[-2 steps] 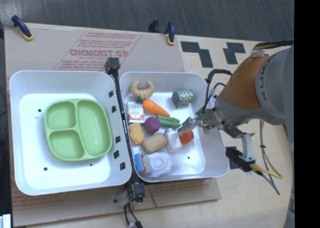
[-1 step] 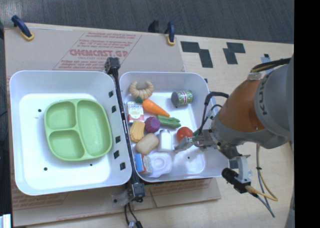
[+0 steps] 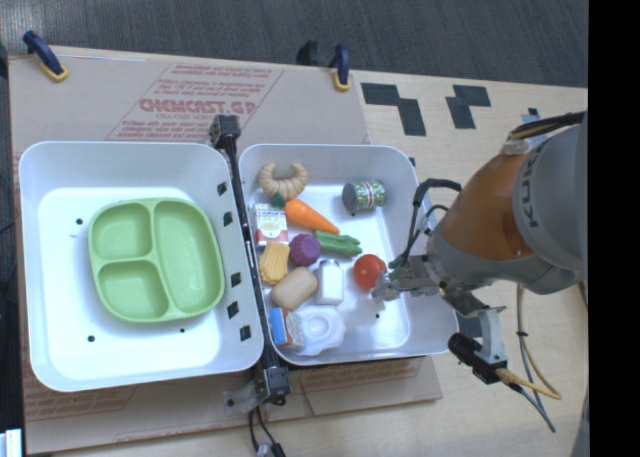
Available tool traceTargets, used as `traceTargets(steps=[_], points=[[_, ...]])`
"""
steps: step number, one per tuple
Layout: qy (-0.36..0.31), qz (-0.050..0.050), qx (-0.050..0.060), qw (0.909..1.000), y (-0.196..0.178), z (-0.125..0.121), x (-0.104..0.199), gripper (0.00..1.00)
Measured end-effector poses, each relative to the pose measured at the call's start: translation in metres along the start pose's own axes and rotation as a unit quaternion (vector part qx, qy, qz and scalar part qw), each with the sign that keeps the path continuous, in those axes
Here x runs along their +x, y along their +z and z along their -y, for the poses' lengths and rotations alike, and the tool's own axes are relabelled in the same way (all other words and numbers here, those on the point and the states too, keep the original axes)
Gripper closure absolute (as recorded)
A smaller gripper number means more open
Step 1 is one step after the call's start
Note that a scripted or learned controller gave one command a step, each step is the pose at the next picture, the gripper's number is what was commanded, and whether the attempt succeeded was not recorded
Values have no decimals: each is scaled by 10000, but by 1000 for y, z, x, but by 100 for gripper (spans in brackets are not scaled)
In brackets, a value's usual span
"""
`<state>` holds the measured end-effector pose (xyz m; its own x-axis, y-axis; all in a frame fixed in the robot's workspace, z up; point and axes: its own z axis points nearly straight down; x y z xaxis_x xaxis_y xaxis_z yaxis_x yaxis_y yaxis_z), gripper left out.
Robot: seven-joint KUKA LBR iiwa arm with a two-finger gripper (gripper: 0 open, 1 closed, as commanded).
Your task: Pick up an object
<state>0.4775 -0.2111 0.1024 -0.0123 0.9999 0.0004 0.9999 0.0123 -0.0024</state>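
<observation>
Seemingly low over the right bin (image 3: pixel 400 160), the gripper (image 3: pixel 385 288) sits at that bin's right side, just beside a red tomato (image 3: pixel 368 269); whether its fingers are apart or together I cannot tell — the wrist hides them. Toys crowd the bin's left half: an orange carrot (image 3: pixel 310 215), a green pod (image 3: pixel 338 241), a purple piece (image 3: pixel 303 248), yellow corn (image 3: pixel 274 261), a tan potato (image 3: pixel 294 288), a braided ring (image 3: pixel 283 180); a small can (image 3: pixel 364 195) lies near the far wall. Across the divider, the left bin (image 3: pixel 50 160) holds a green divided plate (image 3: pixel 155 259).
</observation>
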Motion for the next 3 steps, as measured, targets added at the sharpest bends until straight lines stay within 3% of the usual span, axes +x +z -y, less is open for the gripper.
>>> traceTargets(steps=[1, 2, 3], points=[[30, -4, -8, 10000, -90, 0, 43, 100], [29, 11, -29, 10000, -200, -51, 49, 100], [27, -6, 17, 10000, -52, -113, 30, 100]])
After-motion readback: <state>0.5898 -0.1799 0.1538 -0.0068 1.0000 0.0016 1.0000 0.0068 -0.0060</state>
